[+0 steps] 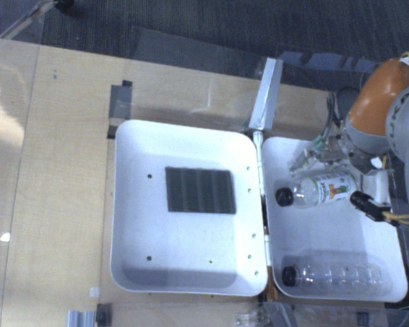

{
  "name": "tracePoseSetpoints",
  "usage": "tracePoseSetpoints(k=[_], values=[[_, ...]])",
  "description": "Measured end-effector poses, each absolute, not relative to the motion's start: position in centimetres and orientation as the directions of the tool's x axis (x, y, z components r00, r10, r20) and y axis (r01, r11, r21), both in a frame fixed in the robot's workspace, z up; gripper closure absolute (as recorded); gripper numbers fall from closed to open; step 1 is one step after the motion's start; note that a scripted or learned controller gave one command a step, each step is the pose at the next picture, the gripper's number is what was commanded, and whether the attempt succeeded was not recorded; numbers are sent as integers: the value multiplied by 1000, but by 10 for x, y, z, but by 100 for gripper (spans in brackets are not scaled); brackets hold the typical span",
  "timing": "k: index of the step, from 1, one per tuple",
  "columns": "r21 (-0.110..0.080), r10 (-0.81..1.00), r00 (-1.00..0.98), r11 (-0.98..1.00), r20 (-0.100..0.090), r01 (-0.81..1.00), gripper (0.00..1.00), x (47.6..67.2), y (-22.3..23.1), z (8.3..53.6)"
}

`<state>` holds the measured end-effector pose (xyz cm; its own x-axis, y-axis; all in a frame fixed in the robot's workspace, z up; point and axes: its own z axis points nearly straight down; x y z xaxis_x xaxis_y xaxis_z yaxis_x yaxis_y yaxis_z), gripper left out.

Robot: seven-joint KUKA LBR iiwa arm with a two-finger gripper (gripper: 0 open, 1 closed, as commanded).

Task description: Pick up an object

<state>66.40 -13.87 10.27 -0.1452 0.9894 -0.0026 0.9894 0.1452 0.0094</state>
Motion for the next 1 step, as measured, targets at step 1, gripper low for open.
tracePoseSetpoints(k=[1], values=[[8,963,-270,270,-2,963,0,630,-133,88]])
